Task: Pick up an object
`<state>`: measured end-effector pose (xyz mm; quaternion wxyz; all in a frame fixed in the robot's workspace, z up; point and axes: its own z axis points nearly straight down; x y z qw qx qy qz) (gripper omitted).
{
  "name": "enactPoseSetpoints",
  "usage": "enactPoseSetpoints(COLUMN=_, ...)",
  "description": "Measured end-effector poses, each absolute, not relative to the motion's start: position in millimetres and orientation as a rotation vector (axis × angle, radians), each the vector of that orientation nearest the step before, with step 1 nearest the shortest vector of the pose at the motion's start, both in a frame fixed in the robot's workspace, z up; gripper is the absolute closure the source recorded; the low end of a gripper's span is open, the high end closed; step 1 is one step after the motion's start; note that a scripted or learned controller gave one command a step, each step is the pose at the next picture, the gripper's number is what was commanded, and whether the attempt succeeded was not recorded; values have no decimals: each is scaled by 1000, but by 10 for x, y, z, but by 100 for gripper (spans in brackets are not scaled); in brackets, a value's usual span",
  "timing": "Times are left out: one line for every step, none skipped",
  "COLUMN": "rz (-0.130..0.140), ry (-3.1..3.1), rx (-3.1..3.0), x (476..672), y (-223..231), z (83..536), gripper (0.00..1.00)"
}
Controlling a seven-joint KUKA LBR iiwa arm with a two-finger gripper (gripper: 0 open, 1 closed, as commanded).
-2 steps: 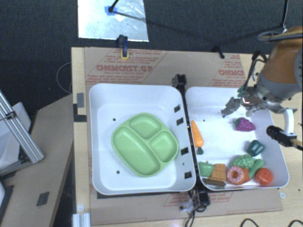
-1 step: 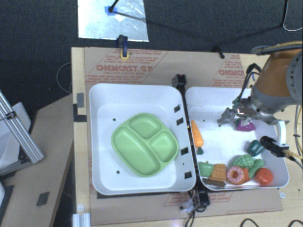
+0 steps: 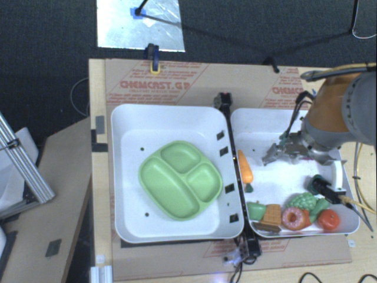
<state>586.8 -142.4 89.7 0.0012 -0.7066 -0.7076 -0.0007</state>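
Carrot (image 3: 245, 168) lies at the right bin's (image 3: 259, 119) left wall, well apart from the gripper (image 3: 277, 152).
Gripper hovers mid-bin, fingers spread, holding nothing. Donut (image 3: 294, 218), tomato (image 3: 328, 219), broccoli (image 3: 306, 201) and toast (image 3: 271, 216) crowd the near edge; green divided plate (image 3: 179, 180) fills the left bin (image 3: 129, 158).

Gripper (image 3: 281, 152) hovers over right bin (image 3: 259, 122), seemingly empty-handed.
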Motion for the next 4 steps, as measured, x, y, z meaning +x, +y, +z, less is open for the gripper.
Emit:
enactPoseSetpoints(rz=-3, ry=-2225, rx=-2221, x=5873, y=-1436, z=1017, gripper=100)
enactPoseSetpoints(rz=-4, ry=-2224, rx=-2224, x=5787, y=-1451, z=1526, gripper=100)
enactPoseSetpoints(rz=-3, ry=-2227, rx=-2219, x=5786, y=-1430, z=1951, gripper=100)
enactPoseSetpoints(rz=-4, ry=-2229, rx=-2219, x=5798, y=-1431, z=2262, gripper=100)
